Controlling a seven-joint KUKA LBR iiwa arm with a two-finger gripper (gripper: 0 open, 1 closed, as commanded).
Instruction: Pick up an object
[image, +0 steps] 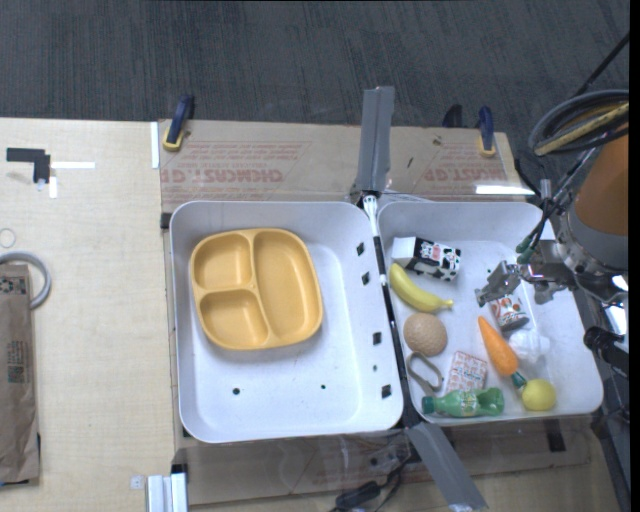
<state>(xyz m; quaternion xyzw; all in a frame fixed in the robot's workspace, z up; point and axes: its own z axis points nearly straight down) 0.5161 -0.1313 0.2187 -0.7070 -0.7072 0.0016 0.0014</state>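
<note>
Camera view shows the end effector (503, 283) low over the right bin (570, 225), above a small packet (512, 312) beside the carrot (497, 345); whether it is open or closed cannot be told. No object appears lifted, so the pick remains to be done.
</note>
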